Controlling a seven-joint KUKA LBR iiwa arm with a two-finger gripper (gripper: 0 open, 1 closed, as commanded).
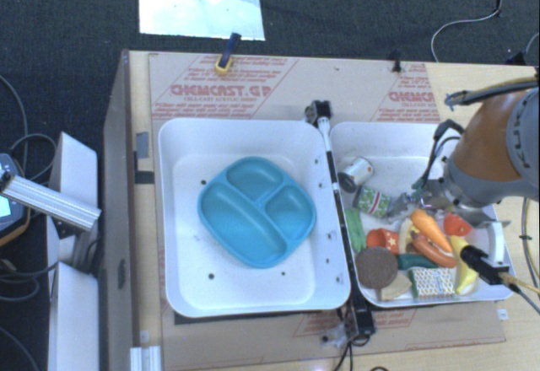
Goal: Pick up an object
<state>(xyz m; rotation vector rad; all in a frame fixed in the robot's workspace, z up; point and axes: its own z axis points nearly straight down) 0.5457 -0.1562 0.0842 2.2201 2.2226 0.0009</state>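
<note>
Carrot [430, 230], orange, lies slantwise in right bin [396, 135] among toy food; one blue tray [256, 211] in left bin [181, 192]. Gripper [419, 199] fingers: cannot tell.

2 white bins [181, 192]; 1 blue divided plate [256, 211]; 1 silver can [355, 171]; approx. 10 toy foods [418, 251] heaped at 4 o'clock.

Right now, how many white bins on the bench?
2. Left bin holds the blue divided plate; right bin holds the pile of toy food, under the arm.
</note>
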